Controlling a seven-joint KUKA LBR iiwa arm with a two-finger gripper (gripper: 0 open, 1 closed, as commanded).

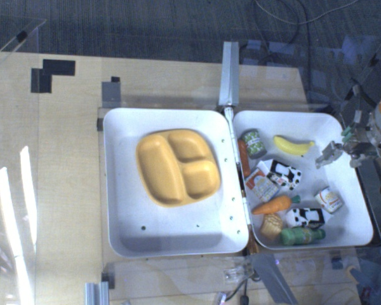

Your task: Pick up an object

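Green bottle (300,236) lay nearest; banana (293,145) seemed light, firm, best pinched mid-length. Gripper (333,152) hovered right, apparently open, holding nothing.

A pale wooden bench (57,189) fills most of the frame, running from the left edge to the right. Two shallow white bins sit directly on it side by side: the left bin (124,234) at the centre, the right bin (352,230) touching it toward the right. Black angular markings (51,74) lie on the bench at the upper left.
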